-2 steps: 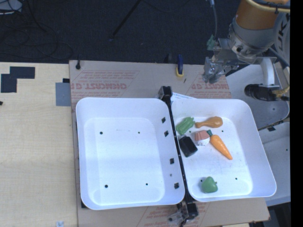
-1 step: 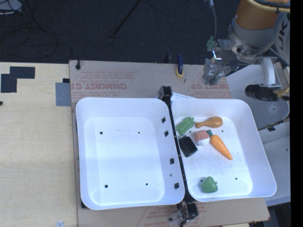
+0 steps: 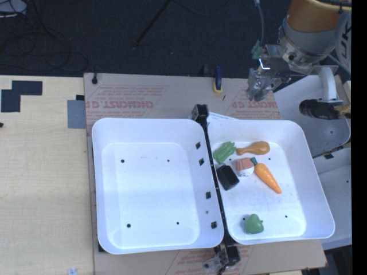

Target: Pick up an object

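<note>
nearest, a green pepper (image 3: 253,224) is lying in the right bin (image 3: 312,211). further back an orange carrot (image 3: 268,178), a black block (image 3: 227,177), a small pink-and-white piece (image 3: 245,166), a green leafy toy (image 3: 224,152) and an orange-brown gourd-shaped toy (image 3: 254,148) are clustering together. beyond the bin the hand (image 3: 258,90) is hanging above the surface (image 3: 143,99), gripping nothing; spread or pressed together, cannot tell.

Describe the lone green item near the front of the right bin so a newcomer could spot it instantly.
Start at the right bin, the one nearer the arm. Most items cluster against the divider at its far side; come toward the near rim instead, where the green pepper sits alone. It is round, stubby and dark green, unlike the paler, elongated leafy green item up in the cluster.
</note>
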`<state>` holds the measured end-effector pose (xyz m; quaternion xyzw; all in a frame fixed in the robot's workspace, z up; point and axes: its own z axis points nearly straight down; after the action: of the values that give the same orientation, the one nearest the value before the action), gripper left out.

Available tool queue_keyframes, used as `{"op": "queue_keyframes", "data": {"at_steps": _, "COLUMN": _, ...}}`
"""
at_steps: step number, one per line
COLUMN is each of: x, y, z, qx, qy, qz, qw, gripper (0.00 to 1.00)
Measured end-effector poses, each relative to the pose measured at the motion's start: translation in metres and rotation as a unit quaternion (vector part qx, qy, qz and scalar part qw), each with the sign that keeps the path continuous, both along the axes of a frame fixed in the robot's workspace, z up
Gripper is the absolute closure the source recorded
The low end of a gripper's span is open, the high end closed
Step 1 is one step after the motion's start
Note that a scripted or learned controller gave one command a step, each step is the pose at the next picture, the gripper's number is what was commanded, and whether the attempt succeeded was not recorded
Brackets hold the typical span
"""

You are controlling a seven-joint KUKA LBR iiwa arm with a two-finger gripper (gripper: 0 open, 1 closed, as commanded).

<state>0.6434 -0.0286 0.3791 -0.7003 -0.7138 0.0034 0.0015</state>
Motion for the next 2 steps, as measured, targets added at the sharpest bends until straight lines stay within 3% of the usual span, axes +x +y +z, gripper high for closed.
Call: {"op": "queue_keyframes", "data": {"at_steps": 2, "x": 0.0004, "y": 0.0021, "z": 0.0183, "qx": -0.0007, "qy": 0.003, "qz": 0.009, "qw": 1.0000, "gripper": 1.00}}
